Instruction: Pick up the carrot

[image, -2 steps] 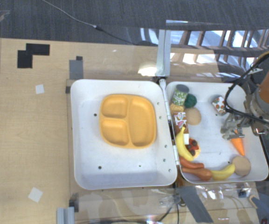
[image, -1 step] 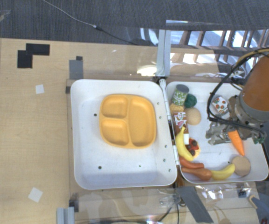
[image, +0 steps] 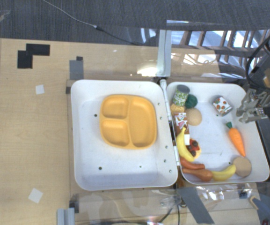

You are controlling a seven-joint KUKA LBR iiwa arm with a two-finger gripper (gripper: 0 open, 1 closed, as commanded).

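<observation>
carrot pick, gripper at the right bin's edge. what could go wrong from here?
1. The orange toy carrot with a green top lies close to the right wall of the right white bin; the two-finger gripper may strike that wall as it descends.
2. The carrot's tip ends near a round tan toy and a yellow banana; a low grasp might catch them.
3. The carrot tapers, so it might slip.

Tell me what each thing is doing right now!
carrot: lying in the right bin, not picked up.
gripper: above the bin's right edge, holding nothing.
yellow plate: lying flat in the left bin.
two bananas: lying in the right bin.
</observation>
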